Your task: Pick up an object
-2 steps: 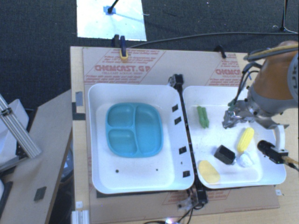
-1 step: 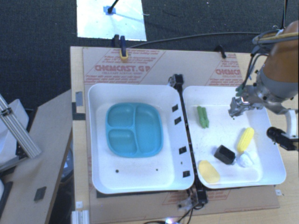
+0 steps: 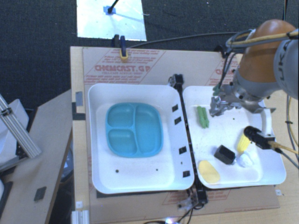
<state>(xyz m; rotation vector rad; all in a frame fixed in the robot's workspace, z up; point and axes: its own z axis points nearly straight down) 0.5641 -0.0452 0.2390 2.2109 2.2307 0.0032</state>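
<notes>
My gripper [image 3: 216, 108] hangs over the upper middle of the right bin [image 3: 275, 171], just right of a green stick [image 3: 202, 116] that lies on the bin floor. Whether it touches the stick I cannot tell. Lower in the same bin lie a small black block [image 3: 224, 154], a pale yellow oval piece [image 3: 209, 171], a yellow cylinder [image 3: 242, 144] and a white lump [image 3: 245, 160]. The grey arm with its orange band [image 3: 266, 45] comes in from the upper right.
The left bin [image 3: 100, 171] bears a blue divided plate [image 3: 134, 129]. A black divider with clips [image 3: 181, 125] runs between the two bins. Beyond the bins, a clamp [image 3: 123, 48] sits on the board's far edge.
</notes>
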